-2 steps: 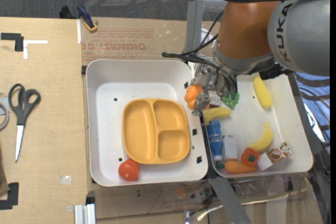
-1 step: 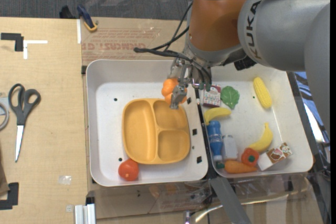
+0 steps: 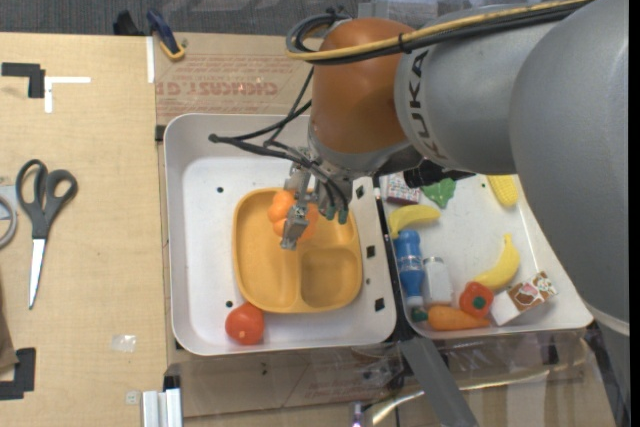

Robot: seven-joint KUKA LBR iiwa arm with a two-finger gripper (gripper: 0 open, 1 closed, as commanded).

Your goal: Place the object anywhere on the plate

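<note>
A yellow-orange divided plate lies in the left white bin. My gripper hangs over the plate's upper left compartment, fingers pointing down. An orange object sits right at the fingertips, over that compartment. I cannot tell whether the fingers grip it or it rests on the plate. A red tomato-like ball lies in the bin just off the plate's lower left corner.
The right bin holds two bananas, a blue bottle, a carrot, a red pepper and small packets. Scissors lie on the bench at left. The arm's bulk covers the upper right.
</note>
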